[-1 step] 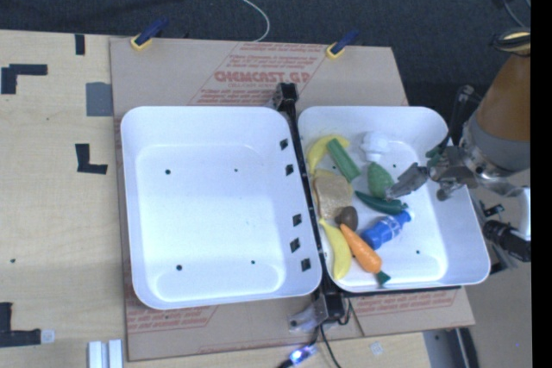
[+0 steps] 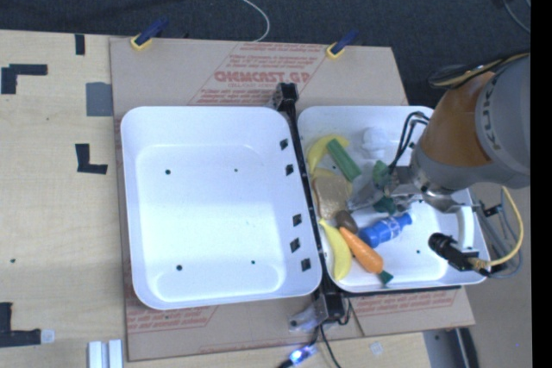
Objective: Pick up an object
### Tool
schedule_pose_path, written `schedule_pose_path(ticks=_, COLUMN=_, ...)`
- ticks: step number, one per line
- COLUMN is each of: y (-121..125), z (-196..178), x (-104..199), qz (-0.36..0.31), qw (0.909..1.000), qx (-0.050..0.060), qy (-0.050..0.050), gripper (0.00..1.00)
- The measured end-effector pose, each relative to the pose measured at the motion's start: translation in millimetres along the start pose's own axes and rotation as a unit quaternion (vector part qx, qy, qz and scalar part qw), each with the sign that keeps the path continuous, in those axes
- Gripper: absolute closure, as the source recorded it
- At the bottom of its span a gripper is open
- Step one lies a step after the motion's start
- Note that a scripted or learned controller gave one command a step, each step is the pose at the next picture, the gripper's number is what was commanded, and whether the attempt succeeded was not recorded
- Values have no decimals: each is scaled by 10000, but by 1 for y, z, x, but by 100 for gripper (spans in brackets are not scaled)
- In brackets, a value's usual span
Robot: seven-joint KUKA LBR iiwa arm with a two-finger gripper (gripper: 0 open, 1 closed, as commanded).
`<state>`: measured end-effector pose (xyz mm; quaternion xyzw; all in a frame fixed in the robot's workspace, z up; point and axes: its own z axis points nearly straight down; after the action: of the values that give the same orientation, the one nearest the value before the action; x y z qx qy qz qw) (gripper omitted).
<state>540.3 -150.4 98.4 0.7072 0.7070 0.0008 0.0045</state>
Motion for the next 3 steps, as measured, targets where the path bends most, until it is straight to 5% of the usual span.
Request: schedule_pose_path(ticks=3, y=92, z=11, x=38, qz=0, qw=10000, qx=70, qy=-48, gripper=0)
